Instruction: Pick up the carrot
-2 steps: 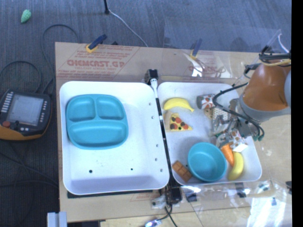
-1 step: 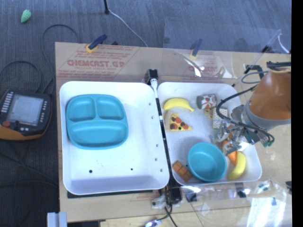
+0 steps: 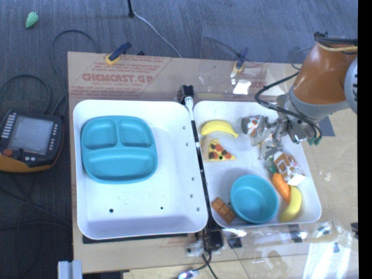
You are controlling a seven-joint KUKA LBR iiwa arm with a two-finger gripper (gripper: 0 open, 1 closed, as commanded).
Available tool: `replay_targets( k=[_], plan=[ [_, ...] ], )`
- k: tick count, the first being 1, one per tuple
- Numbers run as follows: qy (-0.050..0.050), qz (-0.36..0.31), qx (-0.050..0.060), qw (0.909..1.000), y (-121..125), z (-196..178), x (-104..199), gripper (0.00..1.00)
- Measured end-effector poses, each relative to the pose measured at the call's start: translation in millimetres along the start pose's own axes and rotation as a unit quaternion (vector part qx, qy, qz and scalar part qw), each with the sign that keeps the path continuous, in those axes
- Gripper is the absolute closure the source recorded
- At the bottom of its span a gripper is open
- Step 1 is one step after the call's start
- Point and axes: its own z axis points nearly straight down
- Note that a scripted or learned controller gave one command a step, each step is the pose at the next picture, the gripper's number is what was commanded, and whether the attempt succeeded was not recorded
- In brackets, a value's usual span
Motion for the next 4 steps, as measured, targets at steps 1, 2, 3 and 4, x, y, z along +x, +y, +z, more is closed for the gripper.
replay_targets(
  k=[1,2,3,4],
  plan=[
    [0.002,0.001,-0.001,1.0000,-1,2,2,0.00],
    [-0.003,-0.043,0.001,0.9991,64,54,-10,0.00],
    [-0.004,-0.110,0.003,0.9939,-15,59,41,0.00],
    [-0.006,-0.004,0.004,1.0000,-24,57,111,0.00]
  ],
)
